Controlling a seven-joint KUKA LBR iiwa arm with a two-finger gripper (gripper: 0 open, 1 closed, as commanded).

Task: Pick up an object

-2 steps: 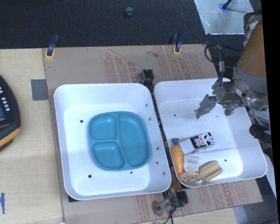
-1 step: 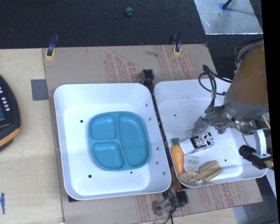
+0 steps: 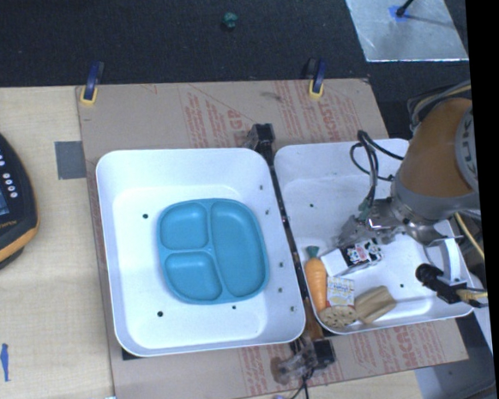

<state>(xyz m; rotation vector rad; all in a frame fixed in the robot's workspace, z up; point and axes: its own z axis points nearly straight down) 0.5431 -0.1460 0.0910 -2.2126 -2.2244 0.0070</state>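
Camera view: gripper [image 3: 361,235] half hidden beneath arm [image 3: 431,161], above right bin [image 3: 317,180].

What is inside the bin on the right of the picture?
A carrot, a small packet, a tan block and a round speckled disc lie in the bin's near left corner. The arm and gripper cover part of its floor, so anything beneath them is hidden.

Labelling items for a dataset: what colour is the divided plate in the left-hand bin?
The divided plate is plain light blue, clearest in the camera view.
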